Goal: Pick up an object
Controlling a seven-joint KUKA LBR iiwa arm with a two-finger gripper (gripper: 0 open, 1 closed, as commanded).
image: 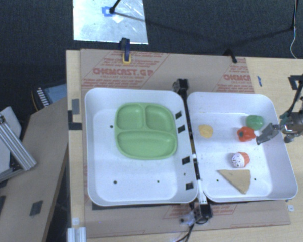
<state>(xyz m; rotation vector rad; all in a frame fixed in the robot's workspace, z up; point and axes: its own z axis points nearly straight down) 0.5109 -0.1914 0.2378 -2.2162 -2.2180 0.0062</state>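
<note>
bins [141, 97]: 2 | green tray [145, 131]: 1 | food items [246, 133]: 5 | gripper [265, 134]: state unclear

Little of the robot was visible, at the right edge of the frame. The gripper [265, 134] was grey metal, its visible fingers flat, angular and dull silver-grey. Behind them sat a bulkier wrist block [297, 125] in grey and silver with small dark parts, details too blurred to read. A thin dark cable [295, 101] looped up from the wrist to a black bracket [299, 79] above it. No markings were legible.
</note>
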